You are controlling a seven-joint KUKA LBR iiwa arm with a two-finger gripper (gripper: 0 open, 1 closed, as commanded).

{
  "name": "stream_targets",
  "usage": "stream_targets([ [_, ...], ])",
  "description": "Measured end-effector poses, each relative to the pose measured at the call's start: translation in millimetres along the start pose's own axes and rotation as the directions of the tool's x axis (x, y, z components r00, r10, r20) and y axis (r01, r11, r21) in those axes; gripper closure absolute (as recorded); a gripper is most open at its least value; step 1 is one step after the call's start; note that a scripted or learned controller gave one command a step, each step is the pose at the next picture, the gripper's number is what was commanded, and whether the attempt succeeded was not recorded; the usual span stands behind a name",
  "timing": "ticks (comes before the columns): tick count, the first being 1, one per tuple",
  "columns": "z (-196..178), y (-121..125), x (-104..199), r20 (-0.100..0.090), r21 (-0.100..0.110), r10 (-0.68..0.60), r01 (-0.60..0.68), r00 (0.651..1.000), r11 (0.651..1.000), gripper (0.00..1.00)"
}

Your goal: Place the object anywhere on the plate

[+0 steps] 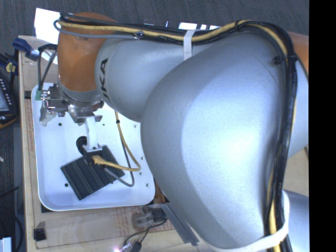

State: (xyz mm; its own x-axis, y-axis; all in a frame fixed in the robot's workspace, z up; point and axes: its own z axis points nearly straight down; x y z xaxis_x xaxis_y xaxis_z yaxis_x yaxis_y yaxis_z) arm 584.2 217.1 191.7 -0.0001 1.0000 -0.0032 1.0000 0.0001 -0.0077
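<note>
Arm [220, 130], rounded glossy grey with orange band [79, 51], overhangs shallow white bin [47, 161].

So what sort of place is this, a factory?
More likely a robotics lab or test setup: a big grey robot arm with cables strapped along it reaches over a shallow white bin on a wooden bench.

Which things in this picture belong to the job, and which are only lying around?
For the job:
arm
white bin below its wrist

Lying about:
blue thing, outside the bin
white sheet
black device at the left edge
cable connector on the bench
</note>
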Motion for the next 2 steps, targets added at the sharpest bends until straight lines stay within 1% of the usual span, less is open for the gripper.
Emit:
stream_targets([
  [1, 1.6, 48.9, -10.4, 0.0, -0.007, -0.203, 0.203, 0.979, 0.979, 1.0],
  [2, -8.5, 69.5, -2.9, 0.003, -0.01, -0.581, 0.581, 0.814, 0.814, 1.0],
])
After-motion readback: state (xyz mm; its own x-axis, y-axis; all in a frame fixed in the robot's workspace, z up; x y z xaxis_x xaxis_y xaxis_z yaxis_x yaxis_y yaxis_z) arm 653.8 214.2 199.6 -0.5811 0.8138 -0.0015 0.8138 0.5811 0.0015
